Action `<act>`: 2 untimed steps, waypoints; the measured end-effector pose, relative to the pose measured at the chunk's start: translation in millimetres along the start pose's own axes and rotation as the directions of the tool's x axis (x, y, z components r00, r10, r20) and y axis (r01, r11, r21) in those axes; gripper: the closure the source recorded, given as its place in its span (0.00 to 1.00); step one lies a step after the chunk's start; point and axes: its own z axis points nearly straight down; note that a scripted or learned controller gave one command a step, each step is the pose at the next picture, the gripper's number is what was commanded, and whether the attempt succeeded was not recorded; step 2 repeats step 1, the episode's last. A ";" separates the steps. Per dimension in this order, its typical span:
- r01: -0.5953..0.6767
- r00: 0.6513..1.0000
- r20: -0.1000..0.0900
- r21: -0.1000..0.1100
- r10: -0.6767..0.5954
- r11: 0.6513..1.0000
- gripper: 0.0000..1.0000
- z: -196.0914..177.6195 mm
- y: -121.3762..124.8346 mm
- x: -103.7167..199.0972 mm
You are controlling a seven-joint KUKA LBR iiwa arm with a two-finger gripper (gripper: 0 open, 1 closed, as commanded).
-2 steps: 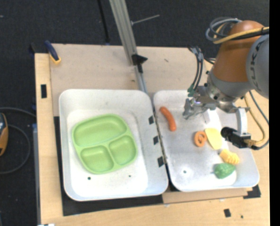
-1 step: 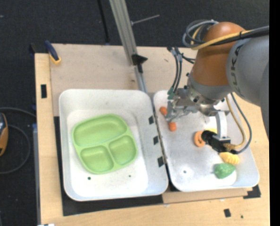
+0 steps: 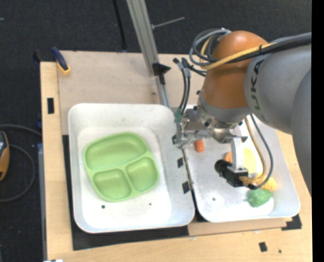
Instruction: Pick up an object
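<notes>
The arm (image 3: 260, 81) hangs over the right bin (image 3: 285, 201), its bulk hiding the claw (image 3: 205, 132); how it is set I cannot tell. The left bin (image 3: 77, 201) holds a green divided tray (image 3: 121, 165). Small pieces crowd the right bin: a green lump (image 3: 258, 198), a small orange piece (image 3: 199, 145). A blind descent could nudge them apart or clip the bin wall.

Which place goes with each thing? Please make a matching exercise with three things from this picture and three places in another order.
Things:
1. green divided tray
2. green toy
3. small orange piece

Places:
A. near corner of the right bin
B. in the left bin
C. right bin, just under the arm's wrist

Pairs: 1-B, 2-A, 3-C
</notes>
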 end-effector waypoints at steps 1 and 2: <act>0.000 1.000 0.000 0.000 0.000 1.000 1.00 -2.2 -8.3 51.6; 0.000 1.000 0.000 0.000 0.000 1.000 1.00 -2.2 -8.3 51.6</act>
